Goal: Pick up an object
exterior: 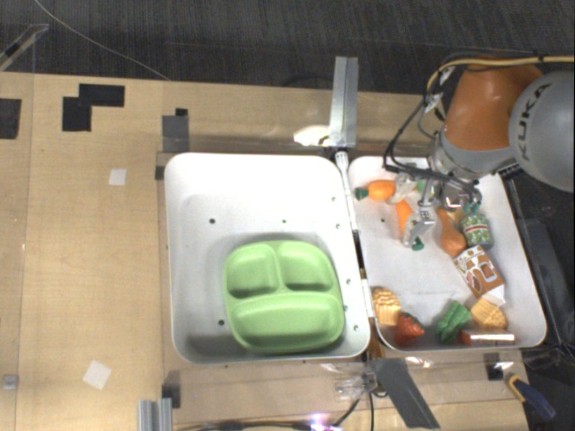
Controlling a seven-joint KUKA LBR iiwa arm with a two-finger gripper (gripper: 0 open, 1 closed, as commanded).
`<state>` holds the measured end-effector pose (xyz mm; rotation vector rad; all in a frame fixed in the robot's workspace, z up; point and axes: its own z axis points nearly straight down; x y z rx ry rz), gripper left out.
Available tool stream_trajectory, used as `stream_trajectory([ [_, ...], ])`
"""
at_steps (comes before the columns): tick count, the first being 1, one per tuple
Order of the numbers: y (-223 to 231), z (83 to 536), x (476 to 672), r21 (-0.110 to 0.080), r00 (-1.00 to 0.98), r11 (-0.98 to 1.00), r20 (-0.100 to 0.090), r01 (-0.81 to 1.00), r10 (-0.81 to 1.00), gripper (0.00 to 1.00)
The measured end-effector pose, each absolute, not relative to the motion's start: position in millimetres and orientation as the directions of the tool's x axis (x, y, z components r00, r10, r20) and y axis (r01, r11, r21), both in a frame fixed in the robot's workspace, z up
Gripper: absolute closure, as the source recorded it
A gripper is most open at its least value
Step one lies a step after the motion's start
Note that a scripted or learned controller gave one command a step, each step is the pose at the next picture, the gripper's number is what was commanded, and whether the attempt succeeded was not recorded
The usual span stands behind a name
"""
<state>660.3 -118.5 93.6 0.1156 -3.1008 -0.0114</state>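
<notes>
Little can be read here. On the grey arm housing (545, 119), up and to the right of the fingers (418, 227), part of dark lettering shows, seemingly "KU", cut off by the edge. The brown-and-white packet (478, 270), down and to the right of the fingers, bears print too small to read, and so does the green bottle label (477, 231) just right of them.

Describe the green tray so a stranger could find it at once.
Look at the two white bins side by side and take the left bin. The green tray lies in its near half, towards the right wall. It is a pale green rounded plate with three compartments, far larger than the small toy foods in the right bin.
</notes>
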Motion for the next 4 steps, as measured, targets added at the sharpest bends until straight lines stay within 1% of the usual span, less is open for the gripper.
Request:
stream_trajectory([
  [1,-103.9,89.4,648.5,-0.01,-0.992,0.992,0.003,-0.123,-0.123,0.0],
  [2,-83.1,89.1,635.9,-0.002,-0.995,0.995,-0.012,-0.096,-0.096,0.0],
  [3,-85.5,89.5,614.4,0.0,-1.0,1.0,-0.015,0.028,0.028,0.0],
  [4,-82.4,90.0,602.7,0.001,-0.997,0.997,-0.016,0.074,0.074,0.0],
])
